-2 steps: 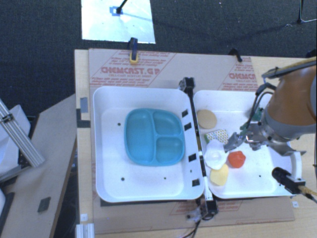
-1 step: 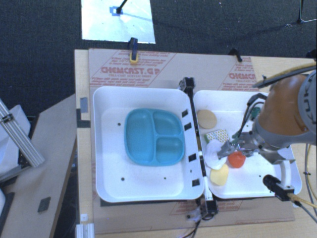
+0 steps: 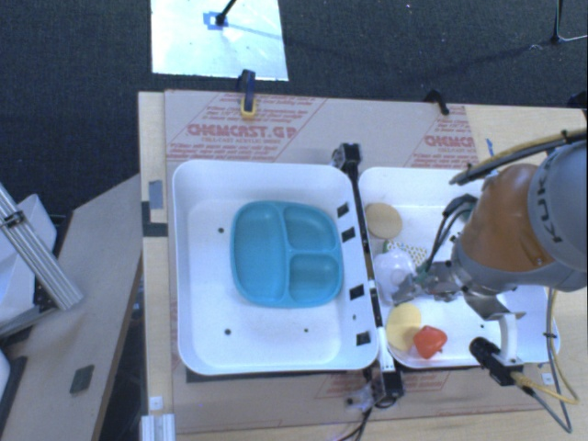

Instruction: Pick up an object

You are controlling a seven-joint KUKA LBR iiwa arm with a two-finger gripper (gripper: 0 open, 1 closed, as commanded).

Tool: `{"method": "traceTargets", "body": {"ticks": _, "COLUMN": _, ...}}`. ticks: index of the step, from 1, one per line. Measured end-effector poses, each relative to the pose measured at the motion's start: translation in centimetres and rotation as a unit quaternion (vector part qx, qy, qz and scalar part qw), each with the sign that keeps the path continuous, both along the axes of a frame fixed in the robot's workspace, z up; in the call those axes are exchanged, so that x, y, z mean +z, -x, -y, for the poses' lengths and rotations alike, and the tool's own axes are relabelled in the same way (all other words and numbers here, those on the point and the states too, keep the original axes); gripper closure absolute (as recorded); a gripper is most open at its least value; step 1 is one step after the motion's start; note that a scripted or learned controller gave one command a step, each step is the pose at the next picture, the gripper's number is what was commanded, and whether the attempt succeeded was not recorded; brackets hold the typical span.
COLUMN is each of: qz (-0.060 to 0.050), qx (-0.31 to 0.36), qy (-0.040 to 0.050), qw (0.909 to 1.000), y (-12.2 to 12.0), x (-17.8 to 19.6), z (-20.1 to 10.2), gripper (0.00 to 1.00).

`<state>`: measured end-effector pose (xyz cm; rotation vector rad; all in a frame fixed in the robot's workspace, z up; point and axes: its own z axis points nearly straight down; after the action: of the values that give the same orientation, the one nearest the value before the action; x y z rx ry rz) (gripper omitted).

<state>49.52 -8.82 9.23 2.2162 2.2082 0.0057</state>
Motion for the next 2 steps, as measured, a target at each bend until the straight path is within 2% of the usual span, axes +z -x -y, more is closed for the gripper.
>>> {"method": "traceTargets", "body": {"ticks": 1, "qz": -0.004, "qx": 0.002, "qy": -0.0033, "qw": 1.0000, "y": 0.2, "x": 0.9, "z": -0.4, "gripper": 1.00}}
{"method": "traceTargets", "body": {"ticks": 2, "qz": -0.002, "qx": 0.002, "qy": -0.0026, "qw": 1.0000, "y": 0.7, "x": 6.9, "z": 0.1, "gripper": 1.00}}
